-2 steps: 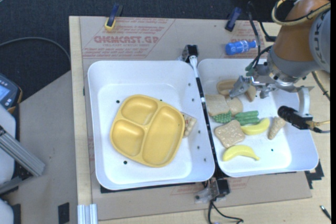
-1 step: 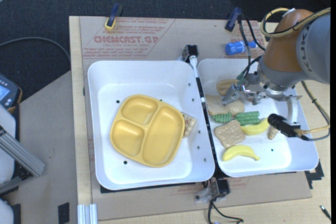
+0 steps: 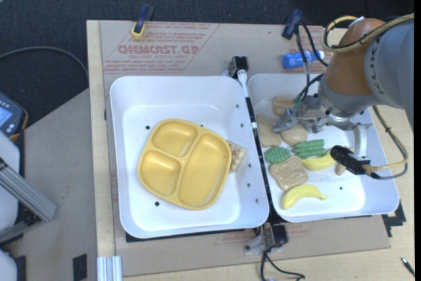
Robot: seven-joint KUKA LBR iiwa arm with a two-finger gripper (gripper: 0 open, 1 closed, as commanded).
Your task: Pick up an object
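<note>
The right bin (image 3: 375,197) holds several toy foods: a yellow banana (image 3: 302,195), a tan cracker (image 3: 289,174), a green ridged piece (image 3: 277,154), a green pod (image 3: 310,147), a yellow piece (image 3: 319,162) and pale beige pieces (image 3: 294,136). My gripper (image 3: 287,122) hangs low over the back left part of this bin, just above the beige pieces. Nothing is visibly held between its fingers. The grey arm with its orange band (image 3: 347,69) hides the bin's back right part.
The left bin (image 3: 131,201) carries a yellow divided plate (image 3: 185,162) with a small pale piece (image 3: 237,156) at its right edge. A black divider rail (image 3: 253,135) runs between the bins. Clamps (image 3: 140,22) and a blue part (image 3: 295,60) sit along the back board.
</note>
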